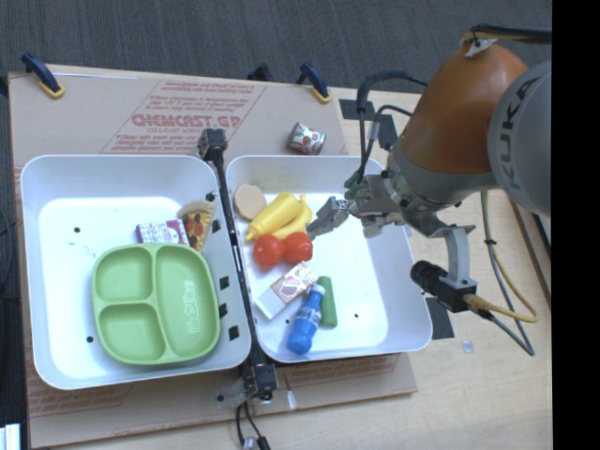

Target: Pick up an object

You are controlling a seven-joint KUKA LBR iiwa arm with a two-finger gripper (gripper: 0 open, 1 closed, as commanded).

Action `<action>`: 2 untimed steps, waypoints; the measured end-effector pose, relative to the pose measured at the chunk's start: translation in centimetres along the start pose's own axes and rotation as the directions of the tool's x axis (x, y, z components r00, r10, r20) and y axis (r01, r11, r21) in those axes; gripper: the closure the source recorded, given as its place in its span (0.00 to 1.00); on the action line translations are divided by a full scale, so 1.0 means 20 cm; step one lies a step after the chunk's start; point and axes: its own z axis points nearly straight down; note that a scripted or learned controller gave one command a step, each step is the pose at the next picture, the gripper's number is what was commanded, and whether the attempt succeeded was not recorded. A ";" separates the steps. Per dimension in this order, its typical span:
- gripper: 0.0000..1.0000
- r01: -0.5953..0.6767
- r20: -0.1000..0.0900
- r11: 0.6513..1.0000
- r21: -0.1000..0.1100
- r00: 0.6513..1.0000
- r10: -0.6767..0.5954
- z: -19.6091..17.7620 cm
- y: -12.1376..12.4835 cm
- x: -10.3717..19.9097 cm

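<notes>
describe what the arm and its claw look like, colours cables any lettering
The arm is bulky and rounded: a glossy orange band above the wrist, grey casing beside it with dark "KUKA" lettering on the shell at the right. The claw is small, grey metal. Thin black cables loop around the wrist, and a yellowish cable trails off a black fitting below.

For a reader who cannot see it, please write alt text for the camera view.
The gripper hangs over the right bin, close to a yellow banana and red tomatoes, with a blue bottle nearer the front. The left bin holds a green divided plate and small packets.
</notes>
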 end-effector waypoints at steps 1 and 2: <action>0.00 0.000 0.000 1.000 0.004 1.000 0.000 0.58 -0.08 -0.36; 0.00 0.001 -0.001 1.000 -0.001 1.000 -0.001 0.90 -0.18 -0.46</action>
